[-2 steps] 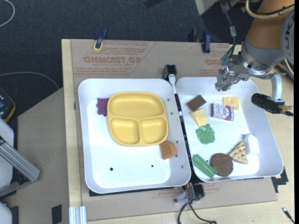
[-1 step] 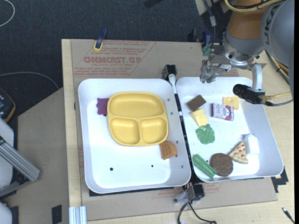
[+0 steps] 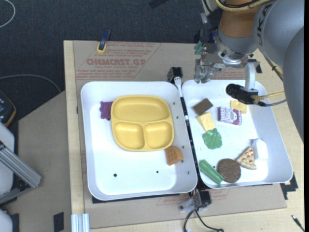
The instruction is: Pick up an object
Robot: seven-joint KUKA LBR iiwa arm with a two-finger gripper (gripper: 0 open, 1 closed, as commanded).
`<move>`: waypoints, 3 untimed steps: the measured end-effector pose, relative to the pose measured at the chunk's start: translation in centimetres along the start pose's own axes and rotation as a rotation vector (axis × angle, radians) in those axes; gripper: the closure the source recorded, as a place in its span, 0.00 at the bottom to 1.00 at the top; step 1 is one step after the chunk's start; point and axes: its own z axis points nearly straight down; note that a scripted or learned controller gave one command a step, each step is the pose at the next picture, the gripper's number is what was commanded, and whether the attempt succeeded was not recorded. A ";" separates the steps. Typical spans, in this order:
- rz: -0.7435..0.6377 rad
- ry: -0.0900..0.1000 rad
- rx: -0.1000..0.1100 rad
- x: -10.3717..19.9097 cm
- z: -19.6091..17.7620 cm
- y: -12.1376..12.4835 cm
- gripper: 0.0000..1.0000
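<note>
Objects for picking lie loose in the two shallow white plastic bins, none of them lifted yet, so by my judgement the task is at its start, with the choosing, closing and raising all left to do. Largest is the left white bin [image 3: 96, 144], well to the left of the pincer, holding a yellow three-compartment plastic tray [image 3: 142, 122] with a purple toy piece [image 3: 105, 110] tucked at its far-left edge and a tan toy bread slice [image 3: 174, 155] just below its lower right corner. The right white bin [image 3: 275, 144] sits directly below the pincer and carries the smaller pieces: a dark brown round cookie [image 3: 228, 170] and a green toy pod [image 3: 210, 172] farthest below, a pizza-slice toy [image 3: 247, 158] below and to the right, a green leafy toy [image 3: 212, 139], a yellow cheese block [image 3: 206, 122] and a brown chocolate square [image 3: 203, 106] nearest beneath, plus a small purple-and-white packet [image 3: 230, 115] slightly right. The grey two-finger pincer [image 3: 204, 76] hangs at the bin's upper edge; whether it is parted or closed I cannot tell, and nothing is seen held in it.
</note>
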 end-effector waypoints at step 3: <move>0.004 0.000 0.005 -0.8 1.0 0.2 1.00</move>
